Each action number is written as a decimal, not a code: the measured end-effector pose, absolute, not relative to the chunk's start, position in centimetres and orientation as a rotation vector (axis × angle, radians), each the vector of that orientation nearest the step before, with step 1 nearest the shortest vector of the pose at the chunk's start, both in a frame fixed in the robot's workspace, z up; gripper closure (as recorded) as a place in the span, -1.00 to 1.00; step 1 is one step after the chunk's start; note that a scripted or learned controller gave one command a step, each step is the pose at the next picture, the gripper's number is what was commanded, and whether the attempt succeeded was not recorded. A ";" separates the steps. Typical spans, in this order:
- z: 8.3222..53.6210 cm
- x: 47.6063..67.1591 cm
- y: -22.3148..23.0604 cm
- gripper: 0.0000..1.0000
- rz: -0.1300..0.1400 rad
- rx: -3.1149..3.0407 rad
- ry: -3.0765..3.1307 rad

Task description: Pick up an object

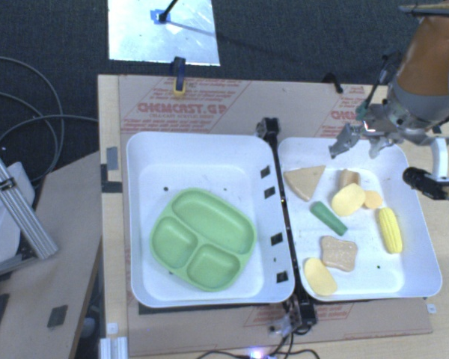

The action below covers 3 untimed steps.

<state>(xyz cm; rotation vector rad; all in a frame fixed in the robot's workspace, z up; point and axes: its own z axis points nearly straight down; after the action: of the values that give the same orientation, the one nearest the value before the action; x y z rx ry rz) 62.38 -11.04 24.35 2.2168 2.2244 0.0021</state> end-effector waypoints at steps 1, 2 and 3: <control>8.1 63.8 -20.3 -1.00 -0.007 2.227 2.216; 8.6 50.2 -20.9 -1.00 -0.003 2.229 2.216; 8.9 48.6 -20.7 -1.00 0.000 2.222 2.221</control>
<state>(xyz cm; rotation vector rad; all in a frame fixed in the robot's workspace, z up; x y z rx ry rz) 48.61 -20.66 8.86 2.2221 2.2211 0.0000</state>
